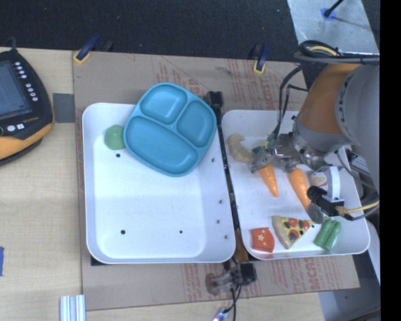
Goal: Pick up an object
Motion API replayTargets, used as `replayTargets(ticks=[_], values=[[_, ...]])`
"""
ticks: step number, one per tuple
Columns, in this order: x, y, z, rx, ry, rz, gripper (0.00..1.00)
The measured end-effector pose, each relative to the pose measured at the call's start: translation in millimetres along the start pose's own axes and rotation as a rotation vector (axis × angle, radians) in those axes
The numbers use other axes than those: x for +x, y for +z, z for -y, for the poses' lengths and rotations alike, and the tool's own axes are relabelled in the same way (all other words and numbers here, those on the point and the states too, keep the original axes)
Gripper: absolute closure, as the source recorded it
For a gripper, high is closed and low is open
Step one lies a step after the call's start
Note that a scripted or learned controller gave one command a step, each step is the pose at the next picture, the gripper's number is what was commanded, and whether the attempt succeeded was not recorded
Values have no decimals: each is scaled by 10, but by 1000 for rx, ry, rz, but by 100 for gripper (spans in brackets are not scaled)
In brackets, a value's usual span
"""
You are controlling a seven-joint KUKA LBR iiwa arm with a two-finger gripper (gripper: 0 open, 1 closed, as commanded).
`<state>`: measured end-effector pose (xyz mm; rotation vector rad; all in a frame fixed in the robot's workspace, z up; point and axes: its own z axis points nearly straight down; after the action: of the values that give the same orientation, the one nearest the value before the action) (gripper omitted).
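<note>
So the arm (334, 105) comes in from the right and is parked low over the right bin (244, 122), with its pincer (266, 154) down near the upper middle of that bin. Honestly can't tell if the pincer is apart or together, it's just a dark metal clump from this angle, and I can't see anything sitting between its tips.

Using the right bin as the reference: 2 carrots are in the middle of it. The left carrot (270, 178) has its top end right at the pincer, touching or nearly so, and points down toward the bin's front. The right carrot (299, 186) lies just beside it, partly under the wrist hardware. A pale beige piece (239, 148) sits toward the bin's upper left, just left of the pincer. Along the front edge of the bin there's a small red block (262, 239), a pizza slice (291, 230) next to it, and a green piece (327, 234) in the front right corner.

Left of the right bin is the left bin (154, 239), with a blue divided plate (170, 129) tilted over its back area and a small green ball (115, 137) tucked at the plate's left edge. Way off to the left of both, an orange teach pendant (13, 109) lies on the counter (33, 246).
</note>
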<state>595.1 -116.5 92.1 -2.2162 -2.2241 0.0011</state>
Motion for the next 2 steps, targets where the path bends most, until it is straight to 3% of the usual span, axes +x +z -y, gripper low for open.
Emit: replayTargets(ticks=[1, 2], values=[[-5, -99, 3, 3, -4, -1, 100], [1240, -998, 396, 1, -3, -1, 100]])
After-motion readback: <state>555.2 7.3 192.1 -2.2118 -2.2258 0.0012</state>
